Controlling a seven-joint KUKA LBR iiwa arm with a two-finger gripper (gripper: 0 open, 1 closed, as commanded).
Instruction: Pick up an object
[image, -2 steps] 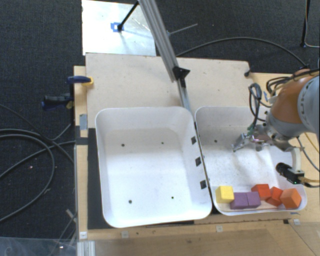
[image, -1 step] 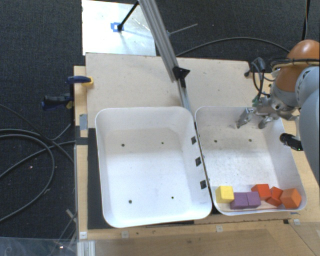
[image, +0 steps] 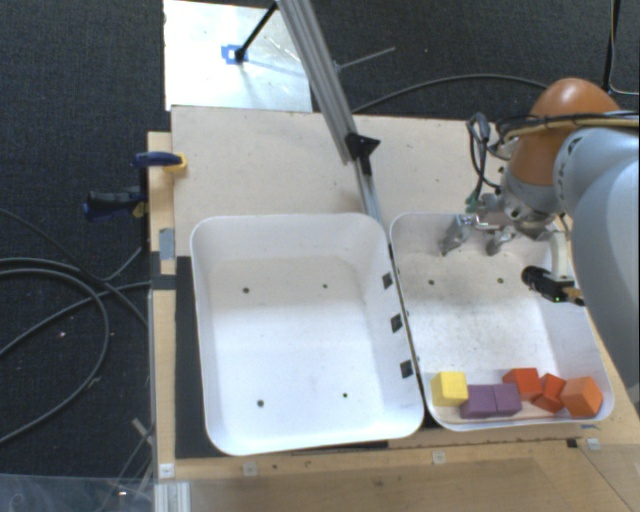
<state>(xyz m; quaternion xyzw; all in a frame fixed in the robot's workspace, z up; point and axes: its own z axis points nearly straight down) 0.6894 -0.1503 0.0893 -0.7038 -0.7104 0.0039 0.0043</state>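
Two white bins side by side on the tabletop (image: 260, 170); left bin (image: 300, 330) at frame centre, right bin (image: 480, 310) beside it. Five blocks huddled along the right bin's lower edge: yellow block (image: 449, 387), purple block (image: 490, 400), three orange blocks (image: 555, 390). Claw (image: 470, 238) hanging spread and holding nothing near that bin's upper rim, well apart from the blocks. Likely the approach step. Next: travel toward lower right, descend over one block, close.

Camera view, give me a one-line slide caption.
Gripper open above right white bin's far end; yellow, purple and orange blocks line its near edge.
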